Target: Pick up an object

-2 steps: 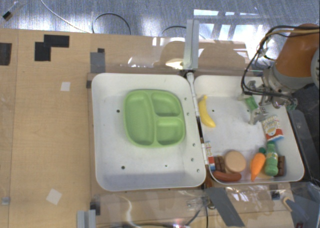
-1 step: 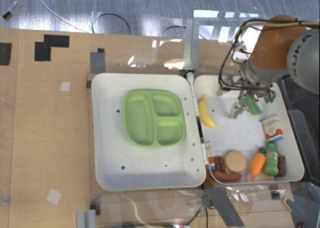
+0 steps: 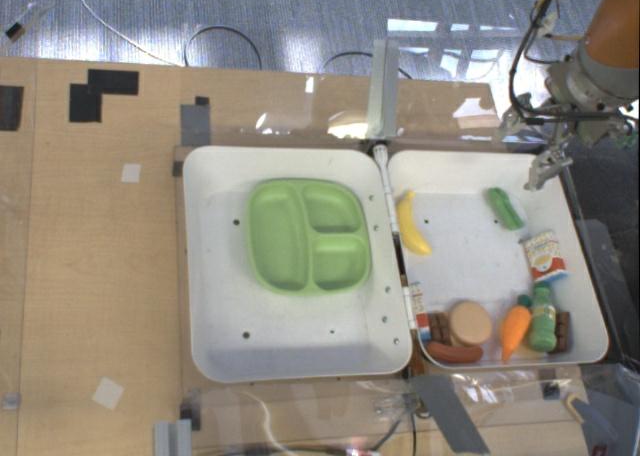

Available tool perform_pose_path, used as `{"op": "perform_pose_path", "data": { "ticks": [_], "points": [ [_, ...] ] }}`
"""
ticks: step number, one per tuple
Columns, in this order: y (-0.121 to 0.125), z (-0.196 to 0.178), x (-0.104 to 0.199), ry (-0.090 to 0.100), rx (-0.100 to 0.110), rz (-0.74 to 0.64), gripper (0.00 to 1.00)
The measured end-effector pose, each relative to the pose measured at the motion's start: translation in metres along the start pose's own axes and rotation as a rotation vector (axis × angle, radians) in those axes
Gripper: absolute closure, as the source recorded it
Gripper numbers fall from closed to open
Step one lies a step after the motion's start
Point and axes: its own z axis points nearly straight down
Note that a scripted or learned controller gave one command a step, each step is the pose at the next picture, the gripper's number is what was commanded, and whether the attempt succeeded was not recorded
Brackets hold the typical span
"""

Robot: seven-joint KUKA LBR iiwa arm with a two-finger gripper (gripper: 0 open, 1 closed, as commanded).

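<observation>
No text, brand, number or sign is showing clearly enough to be read anywhere in the frame. The small carton lying at the right side of the right bin is carrying red and white printing with a picture on its face, but the lettering is appearing too small and blurred to make out. The green bottle lying at the lower right of that bin is bearing a pale label, equally illegible. The black tape patches sitting on the counter at the upper left are plain shapes, not characters.
</observation>
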Motion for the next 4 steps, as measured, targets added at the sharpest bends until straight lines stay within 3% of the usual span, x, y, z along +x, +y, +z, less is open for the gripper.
{"op": "perform_pose_path", "data": {
  "ticks": [1, 2, 3, 4],
  "points": [
    [-0.014, 0.141, 0.015, 0.026, -0.018, 0.11, 0.0],
    [-0.015, 0.08, 0.055, 0.009, -0.005, 0.154, 0.0],
    [-0.017, 0.154, 0.04, 0.011, -0.009, -0.094, 0.0],
    [0.018, 0.154, -0.003, 0.008, -0.011, -0.062, 0.0]
  ]
}}
